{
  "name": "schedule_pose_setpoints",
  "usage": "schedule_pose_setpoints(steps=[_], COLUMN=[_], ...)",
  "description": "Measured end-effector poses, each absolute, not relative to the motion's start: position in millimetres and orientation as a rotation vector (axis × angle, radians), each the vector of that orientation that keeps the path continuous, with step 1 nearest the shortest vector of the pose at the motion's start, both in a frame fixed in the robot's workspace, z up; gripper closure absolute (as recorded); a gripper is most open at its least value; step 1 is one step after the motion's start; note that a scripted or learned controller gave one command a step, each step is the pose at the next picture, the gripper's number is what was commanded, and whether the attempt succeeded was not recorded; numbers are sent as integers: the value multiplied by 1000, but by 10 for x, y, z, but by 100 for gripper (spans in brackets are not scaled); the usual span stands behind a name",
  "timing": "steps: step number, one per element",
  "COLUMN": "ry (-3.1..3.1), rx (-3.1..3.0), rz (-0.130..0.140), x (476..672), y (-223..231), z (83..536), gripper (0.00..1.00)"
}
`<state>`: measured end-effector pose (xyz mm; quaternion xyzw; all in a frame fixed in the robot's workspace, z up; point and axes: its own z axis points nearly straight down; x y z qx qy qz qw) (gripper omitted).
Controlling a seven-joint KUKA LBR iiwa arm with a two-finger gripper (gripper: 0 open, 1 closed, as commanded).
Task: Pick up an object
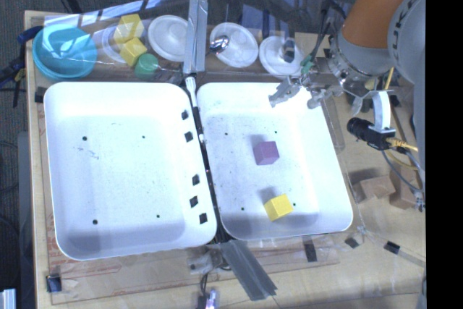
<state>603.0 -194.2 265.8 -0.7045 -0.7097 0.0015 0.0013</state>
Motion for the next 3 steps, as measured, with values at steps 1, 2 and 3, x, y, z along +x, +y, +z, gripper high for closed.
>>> schedule_pose_setpoints(steps=[1, 2, 3], ry=[-2293, -2417, -2421], rx=[-2142, -2004, -1999], rz=[5, 1, 3], x=[5964, 5759, 5764], y=[-2094, -2072, -2075], z=[1625, 916, 1018], gripper=[0, 0, 100])
